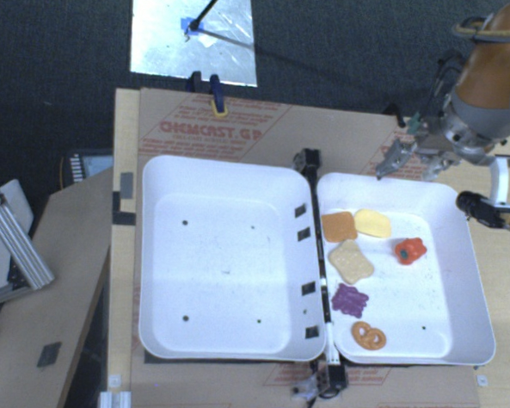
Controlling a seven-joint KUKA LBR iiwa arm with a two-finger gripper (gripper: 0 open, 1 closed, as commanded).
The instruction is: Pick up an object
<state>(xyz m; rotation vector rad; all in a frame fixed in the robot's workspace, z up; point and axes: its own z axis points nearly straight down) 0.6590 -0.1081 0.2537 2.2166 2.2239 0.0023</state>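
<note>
The metal end effector [410,157] hangs just beyond the right white plastic bin's [461,280] far edge, finger spread impossible to tell, so the nearest pick, the pale yellow rounded toy food piece [373,222], lies nearward and slightly left, near the bin's far-left corner.

Your surface [243,125] and its load
Two white bins sit touching on it: left bin [231,176] at 9 o'clock, right bin [466,281] at 3 o'clock.

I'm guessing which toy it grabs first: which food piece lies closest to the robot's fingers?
The pale yellow rounded piece, topmost in the right white bin, just below the gripper. The orange, tan, red, purple and pretzel pieces lie farther down.
</note>
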